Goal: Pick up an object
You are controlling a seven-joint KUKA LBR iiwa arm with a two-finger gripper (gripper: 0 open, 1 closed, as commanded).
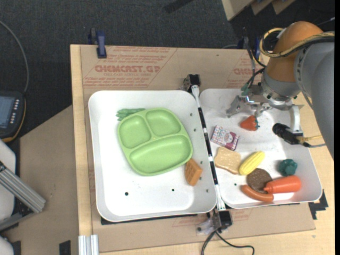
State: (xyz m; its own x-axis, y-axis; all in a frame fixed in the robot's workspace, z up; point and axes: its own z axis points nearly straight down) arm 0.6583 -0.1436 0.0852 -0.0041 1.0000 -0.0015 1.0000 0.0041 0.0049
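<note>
My gripper hangs over the back of the right bin, its two grey fingers spread open. Just below the fingertips, on the bin floor, lies a small red-orange toy piece; it is not between the fingers. Further forward in this bin lie a pink box, a bread slice, a yellow corn cob, a brown round piece, a sausage, an orange carrot and a dark green piece.
The left bin bears a green divided plate, a small green leafy piece at its back corner and an orange-brown block near the shared wall. The grey and orange arm fills the upper right.
</note>
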